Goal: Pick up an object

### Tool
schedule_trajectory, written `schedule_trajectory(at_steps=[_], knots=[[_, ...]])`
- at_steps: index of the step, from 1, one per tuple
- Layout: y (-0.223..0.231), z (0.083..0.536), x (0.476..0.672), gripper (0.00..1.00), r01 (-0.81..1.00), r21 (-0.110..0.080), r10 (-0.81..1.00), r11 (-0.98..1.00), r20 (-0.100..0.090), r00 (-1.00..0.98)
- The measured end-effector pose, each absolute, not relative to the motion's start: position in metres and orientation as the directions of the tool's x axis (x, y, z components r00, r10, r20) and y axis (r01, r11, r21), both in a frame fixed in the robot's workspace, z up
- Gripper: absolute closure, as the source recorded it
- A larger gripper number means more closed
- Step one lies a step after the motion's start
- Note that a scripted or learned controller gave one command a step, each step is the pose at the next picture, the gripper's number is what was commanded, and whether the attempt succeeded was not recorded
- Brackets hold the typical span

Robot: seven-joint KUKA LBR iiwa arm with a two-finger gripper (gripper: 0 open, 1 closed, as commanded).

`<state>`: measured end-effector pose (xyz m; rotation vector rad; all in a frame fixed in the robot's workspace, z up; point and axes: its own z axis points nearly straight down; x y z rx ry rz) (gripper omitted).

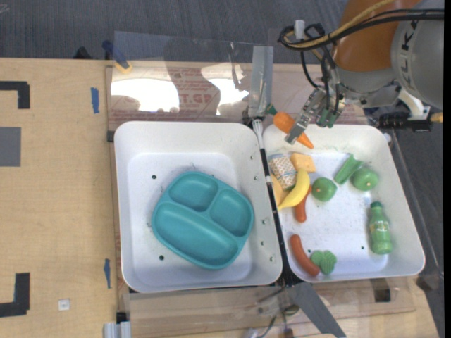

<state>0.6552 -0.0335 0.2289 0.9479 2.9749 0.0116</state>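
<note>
Fig. — Approach phase of a pick, seen from above at a slant. We read the step as descent toward a target in the right bin (405,210); no lift has begun, and nothing is visibly caught in the pincer (308,124). The arm (384,41) enters from the right, w/ the pincer hanging over the bin's far-left corner. Whether it is spread or pressed together we cannot tell: the tips are small and seen against clutter.

Target (our judgement): the carrot (290,128), which lies at that far-left corner, touching or just under the pincer tip; contact vs. overlap in the view cannot be settled. The carrot lies close to the bin wall, approx. diagonal, tip toward the bin centre.

Next move, as we judge it: lower onto the carrot, straddle its narrow axis, close, then rise. The nearby wall leaves little room for one side of the pincer, so a slip is plausible.

Other contents, near the carrot: banana (296,191) and a patterned item (282,167). Well apart: green bottle (380,229), sausage (303,255). The left bin (130,189) holds a teal divided plate (203,219). Both bins sit on the surface (56,189).
</note>
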Motion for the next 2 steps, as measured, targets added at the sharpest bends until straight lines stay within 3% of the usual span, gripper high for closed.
schedule_trajectory(at_steps=[1, 2], knots=[[-0.017, 0.251, 0.662, 1.0, 0.411, 0.004, 0.411, 0.912, -0.01, -0.912], [0.014, 0.247, 0.656, 1.0, 0.344, 0.002, 0.344, 0.939, -0.004, -0.939]])
